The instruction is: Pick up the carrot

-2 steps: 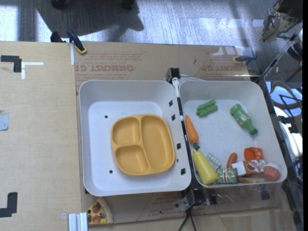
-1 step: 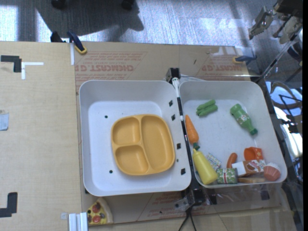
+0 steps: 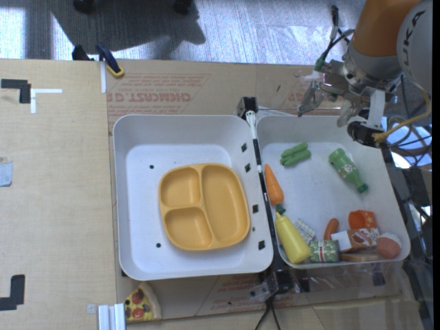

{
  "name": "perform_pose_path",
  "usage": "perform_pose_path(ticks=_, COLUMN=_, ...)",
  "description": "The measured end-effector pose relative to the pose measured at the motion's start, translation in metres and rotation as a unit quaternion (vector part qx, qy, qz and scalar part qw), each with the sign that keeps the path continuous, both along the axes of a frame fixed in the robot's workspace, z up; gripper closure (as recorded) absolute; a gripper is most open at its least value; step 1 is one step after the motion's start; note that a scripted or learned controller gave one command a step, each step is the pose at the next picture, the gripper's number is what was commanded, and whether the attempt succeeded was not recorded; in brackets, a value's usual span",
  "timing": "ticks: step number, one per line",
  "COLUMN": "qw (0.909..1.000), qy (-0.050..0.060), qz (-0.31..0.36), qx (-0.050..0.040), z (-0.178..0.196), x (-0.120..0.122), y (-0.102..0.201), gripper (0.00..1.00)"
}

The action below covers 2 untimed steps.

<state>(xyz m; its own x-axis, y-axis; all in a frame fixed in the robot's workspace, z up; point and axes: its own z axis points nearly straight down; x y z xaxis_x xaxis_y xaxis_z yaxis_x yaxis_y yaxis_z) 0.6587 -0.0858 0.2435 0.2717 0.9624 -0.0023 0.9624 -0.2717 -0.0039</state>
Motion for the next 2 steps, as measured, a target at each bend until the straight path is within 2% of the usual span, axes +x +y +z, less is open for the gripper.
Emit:
perform_pose_path(ticks=1, qw=0.9931, qy=-0.002, qz=0.118, qx=-0.0004, z=0.142, x=-0.01, y=0.021, gripper=0.0)
perform_pose_path(ticks=2, qw=0.9965, qy=0.0, qz=-0.083, qx=-0.0007, z=0.112, x=0.0, y=0.01, gripper=0.0)
